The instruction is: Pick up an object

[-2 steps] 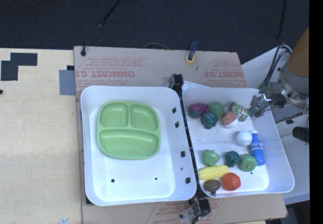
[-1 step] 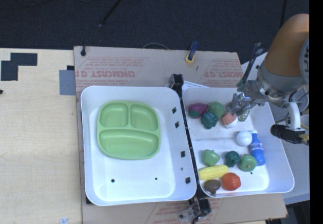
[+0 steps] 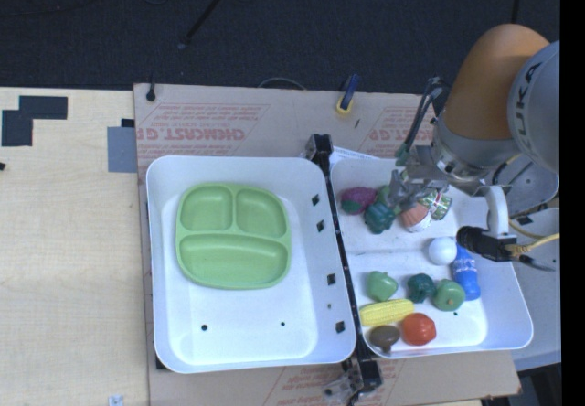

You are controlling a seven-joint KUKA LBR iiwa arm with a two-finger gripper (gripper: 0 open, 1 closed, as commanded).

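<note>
So the end effector (image 3: 395, 197) is down in the right bin (image 3: 512, 340), up at its far end, right on top of a dark teal toy (image 3: 378, 216) with a purple piece (image 3: 358, 199) just to its left. Honestly can't tell from this angle whether it has hold of anything; the wrist hides that part.

Biggest risk I see is crowding. The teal toy is touching the purple one, and a pinkish item (image 3: 416, 215) and a small can-like thing (image 3: 439, 204) sit just beside on the other side. A grab here could catch two things, or nudge one away and come up with nothing.

The rest, a white ball (image 3: 441, 251), blue bottle (image 3: 466, 274), green veggies (image 3: 382, 285), corn (image 3: 387, 311) and a tomato (image 3: 419, 328), is nearer the front. The left bin just has a green divided plate (image 3: 233, 236).
</note>
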